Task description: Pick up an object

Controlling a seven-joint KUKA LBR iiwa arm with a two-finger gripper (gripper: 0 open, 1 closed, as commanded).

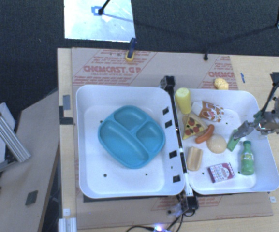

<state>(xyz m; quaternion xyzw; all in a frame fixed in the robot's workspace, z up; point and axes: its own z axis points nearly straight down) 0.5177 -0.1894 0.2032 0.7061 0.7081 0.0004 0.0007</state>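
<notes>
- The arm reaches in from the right, and its claw (pixel 244 128) hangs over the right-hand part of the right bin (pixel 265 111).
- Whether the claw is open or closed cannot be told: its tip is small and blurred against the white floor.
- A green piece (pixel 234 140) sits right at the claw's tip, slanting down and to the left; whether it is gripped or just lying under the claw cannot be told.
- Just below and to the right of the claw stands a green bottle (pixel 247 158), near the claw but apart from it.
- To the left of the claw, close to the green piece, lies a round tan bun (pixel 217 143).
- Touching the bun's upper left is a red sausage (pixel 204 134), and beside that a pizza slice (pixel 193 126) with red dots.
- Above these, a red and white packet (pixel 210 111) lies near the bin's middle, and a yellow cylinder (pixel 183 100) stands at the bin's upper left corner.
- Lower down, a tan bread roll (pixel 194 158) lies by the divider, and a small red box (pixel 221 172) sits between it and the bottle.
- The left bin (pixel 88 129) carries a blue sectioned plate (pixel 131 136), well apart from the claw.
- A small yellow object (pixel 221 83) rests on the desk (pixel 178 66) just beyond the right bin's far rim.
</notes>
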